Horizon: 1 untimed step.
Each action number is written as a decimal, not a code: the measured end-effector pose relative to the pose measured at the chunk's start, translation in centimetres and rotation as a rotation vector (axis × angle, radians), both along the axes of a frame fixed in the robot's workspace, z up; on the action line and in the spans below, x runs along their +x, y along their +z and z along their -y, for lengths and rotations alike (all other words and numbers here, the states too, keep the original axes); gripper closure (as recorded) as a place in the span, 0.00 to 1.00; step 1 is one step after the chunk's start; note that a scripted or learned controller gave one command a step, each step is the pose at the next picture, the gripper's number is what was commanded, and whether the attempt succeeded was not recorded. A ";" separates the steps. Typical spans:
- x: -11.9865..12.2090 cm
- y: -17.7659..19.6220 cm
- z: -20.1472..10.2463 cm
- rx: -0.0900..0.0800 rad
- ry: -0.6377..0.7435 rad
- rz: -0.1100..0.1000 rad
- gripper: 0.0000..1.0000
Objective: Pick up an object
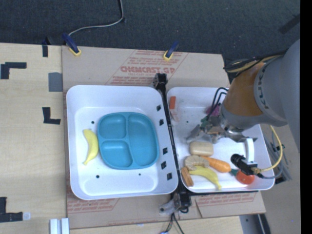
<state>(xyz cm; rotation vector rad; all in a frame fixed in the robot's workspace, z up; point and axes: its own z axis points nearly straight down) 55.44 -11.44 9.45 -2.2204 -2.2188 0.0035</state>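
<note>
bread roll [201, 147] just below claw [204, 129]

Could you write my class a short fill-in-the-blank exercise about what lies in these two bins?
1. The blue plate lies in the ____ bin.
2. Beside that plate lies a yellow ____.
3. The carrot lies in the ____ bin.
4. The gripper hangs over the ____ bin.

Missing words: left; banana; right; right
</note>
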 end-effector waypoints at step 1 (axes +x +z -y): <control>6.8 0.7 4.6 -0.002 0.001 0.004 0.00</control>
